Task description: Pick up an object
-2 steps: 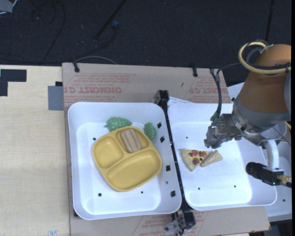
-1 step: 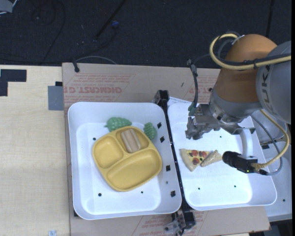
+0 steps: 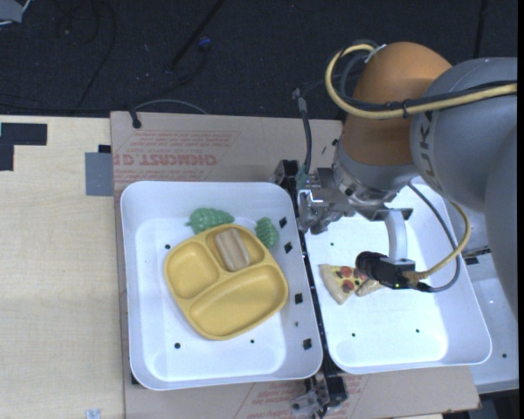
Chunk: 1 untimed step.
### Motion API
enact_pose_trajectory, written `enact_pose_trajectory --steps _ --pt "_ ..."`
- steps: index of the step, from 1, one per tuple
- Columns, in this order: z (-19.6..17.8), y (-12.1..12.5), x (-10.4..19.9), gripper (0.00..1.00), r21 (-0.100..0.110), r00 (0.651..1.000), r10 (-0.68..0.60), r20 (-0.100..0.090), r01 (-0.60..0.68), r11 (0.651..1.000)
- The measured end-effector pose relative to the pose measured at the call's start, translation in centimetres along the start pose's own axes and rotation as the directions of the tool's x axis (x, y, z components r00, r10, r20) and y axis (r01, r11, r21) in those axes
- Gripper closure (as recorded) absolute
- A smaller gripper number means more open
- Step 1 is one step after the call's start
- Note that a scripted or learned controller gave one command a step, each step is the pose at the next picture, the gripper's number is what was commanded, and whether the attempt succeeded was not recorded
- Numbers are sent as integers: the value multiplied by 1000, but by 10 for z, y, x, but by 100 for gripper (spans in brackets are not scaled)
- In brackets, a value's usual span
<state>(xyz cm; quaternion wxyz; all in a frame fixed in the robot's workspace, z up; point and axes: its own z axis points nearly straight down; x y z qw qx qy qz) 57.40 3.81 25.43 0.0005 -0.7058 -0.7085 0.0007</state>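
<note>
Camera view: triangular pizza slice (image 3: 339, 280), pale crust, red-dotted topping, lying flat.

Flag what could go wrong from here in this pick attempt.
1. The gripper hangs by the wall between the left bin and the right bin; coming down there, it may strike the rim rather than an object.
2. The pizza slice lies flat on the right bin's floor, so a grasp may slip off it.
3. The yellow plate in the left bin looks too wide to pinch.
</note>
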Motion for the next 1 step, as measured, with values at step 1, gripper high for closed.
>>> enact_pose_trajectory --steps 1 --pt "22 20 40 100 2 1000 0 0 0 1000"
